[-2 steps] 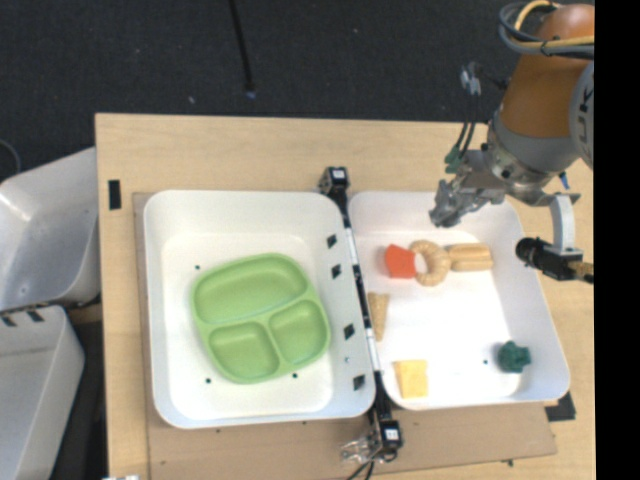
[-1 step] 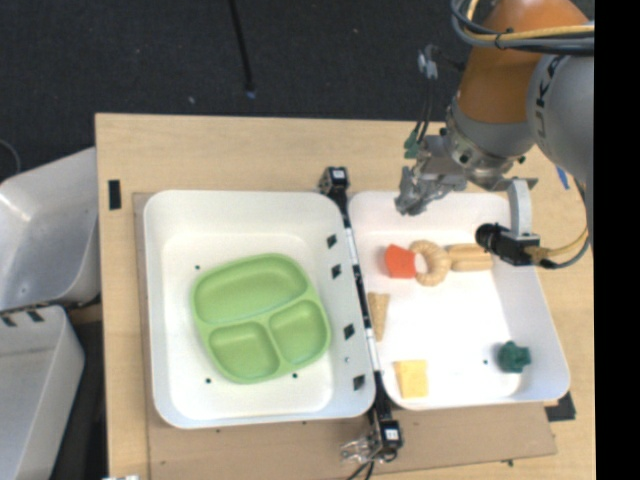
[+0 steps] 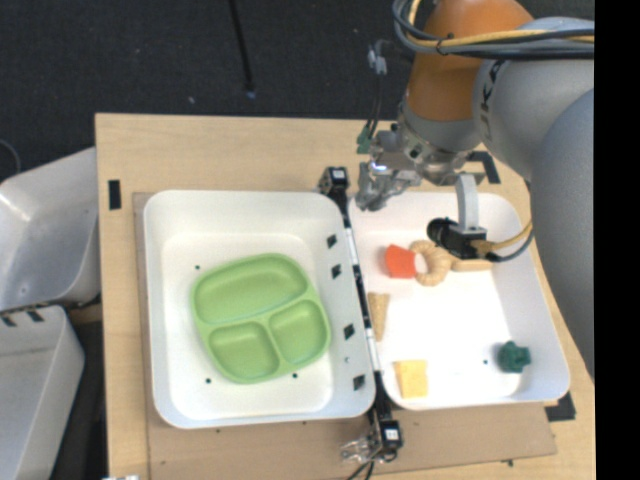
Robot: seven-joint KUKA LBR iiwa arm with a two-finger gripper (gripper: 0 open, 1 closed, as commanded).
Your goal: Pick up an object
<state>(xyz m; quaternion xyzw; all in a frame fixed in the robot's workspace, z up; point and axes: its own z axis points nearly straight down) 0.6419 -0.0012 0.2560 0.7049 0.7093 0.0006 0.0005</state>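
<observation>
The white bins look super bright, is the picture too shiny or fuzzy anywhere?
In the camera view, both shallow white bins glare nearly to blank white, the right one most; the green three-part plastic plate stays clear; the small dark green object is too fuzzy to identify; the floor behind is very dark.

Lighting even, moderately bright, from above. White bins [image 3: 160, 268] near overexposed; left bin's floor and walls lose detail in glare. Soft short shadows only, under green tray [image 3: 260, 316] and beside small items in right bin. Background beyond bench [image 3: 220, 153] far edge dark, almost black. Picture soft overall, low resolution, slight colour noise. Orange arm band [image 3: 460, 48] shows mild highlight.
</observation>
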